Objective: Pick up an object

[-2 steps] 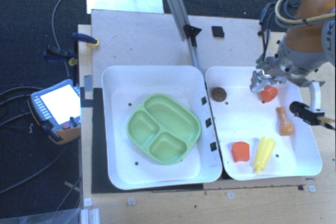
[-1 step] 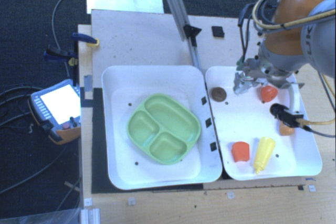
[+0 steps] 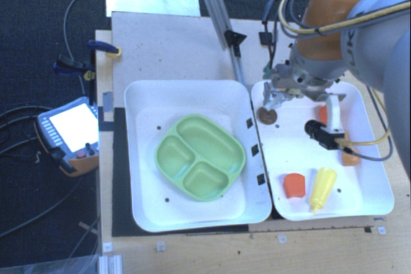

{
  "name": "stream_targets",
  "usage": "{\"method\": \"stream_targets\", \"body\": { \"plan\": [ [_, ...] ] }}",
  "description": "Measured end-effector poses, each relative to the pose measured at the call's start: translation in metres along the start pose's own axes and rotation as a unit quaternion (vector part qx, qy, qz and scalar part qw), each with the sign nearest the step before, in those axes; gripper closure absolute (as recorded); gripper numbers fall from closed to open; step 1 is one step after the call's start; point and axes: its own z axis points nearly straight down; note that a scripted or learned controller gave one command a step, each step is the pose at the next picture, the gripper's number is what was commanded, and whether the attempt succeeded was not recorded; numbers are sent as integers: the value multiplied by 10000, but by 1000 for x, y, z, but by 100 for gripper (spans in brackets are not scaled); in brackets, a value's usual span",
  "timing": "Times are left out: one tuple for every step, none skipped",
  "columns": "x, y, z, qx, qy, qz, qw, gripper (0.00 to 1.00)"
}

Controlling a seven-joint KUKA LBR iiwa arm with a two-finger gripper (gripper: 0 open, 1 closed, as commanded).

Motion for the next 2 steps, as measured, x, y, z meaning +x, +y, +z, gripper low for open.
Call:
{"method": "stream_targets", "body": {
  "plan": [
    [44,1,-1,2,0,6,10000,100],
    [103,-7,-1,4,7,-1,10000,100]
  ]
}}
